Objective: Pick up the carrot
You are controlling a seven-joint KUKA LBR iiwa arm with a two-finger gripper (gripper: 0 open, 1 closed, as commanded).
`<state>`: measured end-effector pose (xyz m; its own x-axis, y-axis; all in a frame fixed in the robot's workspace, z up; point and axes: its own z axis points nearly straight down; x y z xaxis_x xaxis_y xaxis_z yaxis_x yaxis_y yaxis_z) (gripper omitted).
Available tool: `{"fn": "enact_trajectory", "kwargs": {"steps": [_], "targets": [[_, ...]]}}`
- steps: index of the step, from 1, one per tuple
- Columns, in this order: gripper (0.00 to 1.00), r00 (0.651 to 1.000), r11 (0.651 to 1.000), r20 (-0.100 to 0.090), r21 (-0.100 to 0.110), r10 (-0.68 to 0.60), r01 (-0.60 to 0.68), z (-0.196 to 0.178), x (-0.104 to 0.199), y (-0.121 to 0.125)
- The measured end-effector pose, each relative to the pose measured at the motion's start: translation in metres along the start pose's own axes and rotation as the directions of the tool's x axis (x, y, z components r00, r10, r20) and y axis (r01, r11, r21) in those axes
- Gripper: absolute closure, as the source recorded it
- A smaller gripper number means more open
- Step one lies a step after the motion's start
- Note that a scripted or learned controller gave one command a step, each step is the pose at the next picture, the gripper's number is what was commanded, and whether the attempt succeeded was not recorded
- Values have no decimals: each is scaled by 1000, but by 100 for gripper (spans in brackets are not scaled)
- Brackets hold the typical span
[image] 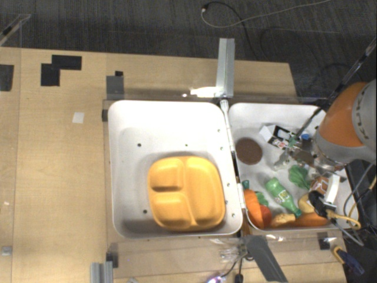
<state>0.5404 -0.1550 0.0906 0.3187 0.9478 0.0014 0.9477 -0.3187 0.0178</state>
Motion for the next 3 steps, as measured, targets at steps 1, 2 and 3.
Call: {"fn": "enact_trajectory", "kwargs": {"steps": [1,2,3], "targets": [[100,1000,1000,-1,-9,-5,5,-13,2,3],[100,981,981,-1,-3,195,-195,-1,47,-49],[100,910,910,-6,-3,416,-416,-2,45,-62]]}}
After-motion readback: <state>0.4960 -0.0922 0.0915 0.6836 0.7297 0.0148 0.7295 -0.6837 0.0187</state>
